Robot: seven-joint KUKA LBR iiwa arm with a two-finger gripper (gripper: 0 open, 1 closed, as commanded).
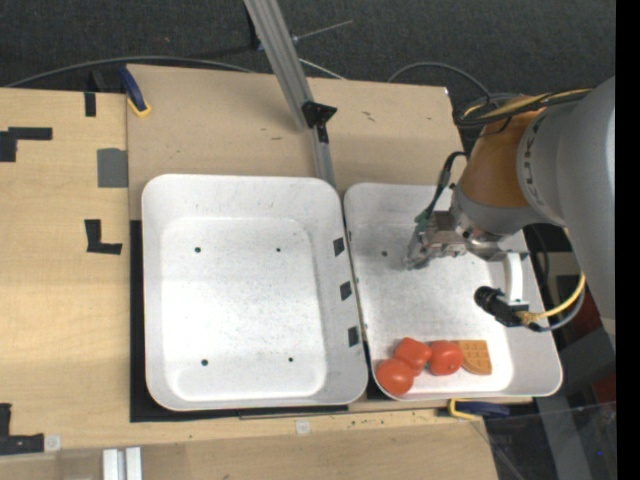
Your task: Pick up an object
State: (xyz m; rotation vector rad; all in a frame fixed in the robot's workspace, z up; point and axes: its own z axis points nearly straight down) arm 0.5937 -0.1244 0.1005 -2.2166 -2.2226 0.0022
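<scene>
While the big grey arm [570, 168] reaches in from the right side of the bench [230, 138], its gripper [428, 248] hangs over the right bin [400, 208]. It sits over the upper middle part of that bin's floor, well apart from the things in the bin. Nothing can be seen between its tips. I cannot tell how wide the tool is, because it looks small and dark from above.

At the bottom edge of the right bin lie 3 things in a row. 2 of them are red. The first red thing [395, 376] is in the bottom left corner of the bin. The second red thing [440, 356] lies just beside it and seems to touch it. Next to that, toward the bottom right corner, is a flat orange piece [477, 357] with a criss-cross pattern. It touches the second red thing.

The left bin [240, 288] is right beside the right bin, and their rims meet in the middle. Black clips [345, 290] sit along that joined edge. A grey pole [285, 58] slants down from the top of the bench to the top edge of the bins.
</scene>
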